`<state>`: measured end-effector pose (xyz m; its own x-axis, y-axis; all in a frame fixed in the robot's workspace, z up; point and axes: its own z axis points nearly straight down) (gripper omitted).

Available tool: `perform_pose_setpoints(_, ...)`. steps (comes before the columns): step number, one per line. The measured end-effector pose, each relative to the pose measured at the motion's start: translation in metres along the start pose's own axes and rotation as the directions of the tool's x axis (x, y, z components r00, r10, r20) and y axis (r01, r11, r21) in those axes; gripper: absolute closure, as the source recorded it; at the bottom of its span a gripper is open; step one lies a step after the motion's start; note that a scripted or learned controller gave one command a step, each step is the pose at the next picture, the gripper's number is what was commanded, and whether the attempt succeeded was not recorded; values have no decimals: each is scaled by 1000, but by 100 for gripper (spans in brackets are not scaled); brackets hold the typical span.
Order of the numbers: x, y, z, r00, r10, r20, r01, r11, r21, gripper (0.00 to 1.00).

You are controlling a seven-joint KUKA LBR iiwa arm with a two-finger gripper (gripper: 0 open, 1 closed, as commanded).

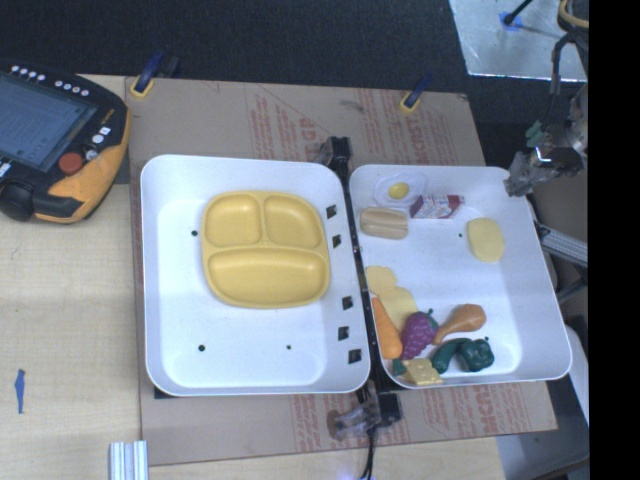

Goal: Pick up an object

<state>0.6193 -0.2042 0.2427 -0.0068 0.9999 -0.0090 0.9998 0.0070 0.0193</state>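
Candidates: play-food pieces lie in the right bin (535,268). A pale yellow lump (486,239) sits alone near its right wall, well apart from the rest.
Far edge of the right bin: a fried egg (399,189), a bun (384,223) and a red-and-white packet (436,206) sit close together.
Near edge of the right bin: a carrot (386,328), purple grapes (418,333), a drumstick (462,319) and a dark green piece (470,353) crowd together, several of them touching.
Left bin: the left bin (170,268) holds a yellow divided plate (266,247) near its middle.
Gripper: the gripper (527,173) hangs at the right bin's far right corner, over the rim and not over any piece. Whether the claw is wide or narrow cannot be told, and nothing is seen in it.
Step in hand: judged as the approach, with no object yet picked.
Next move: it calls for travelling inward over the bin, settling above one piece and descending. The lone yellow lump looks the cleanest target, being nearest and free of neighbours.
Risk: the crowded near-edge pile could bring a glancing or doubled grasp.
Bench surroundings: a control pendant (55,153) rests at the bench's left edge, well clear of both bins.
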Motion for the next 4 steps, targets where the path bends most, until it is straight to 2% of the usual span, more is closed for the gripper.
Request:
perform_pose_setpoints(1, 12, 9, 39, 1000, 0, -9, 0, 1000, 25, 100)
perform_pose_setpoints(2, 35, -44, 31, 1000, 5, -10, -5, 1000, 26, 100)
perform_pose_setpoints(3, 13, -107, 28, 1000, 8, -9, -8, 1000, 27, 100)
perform_pose_setpoints(4, 64, -140, 32, 1000, 0, -12, 0, 1000, 27, 100)
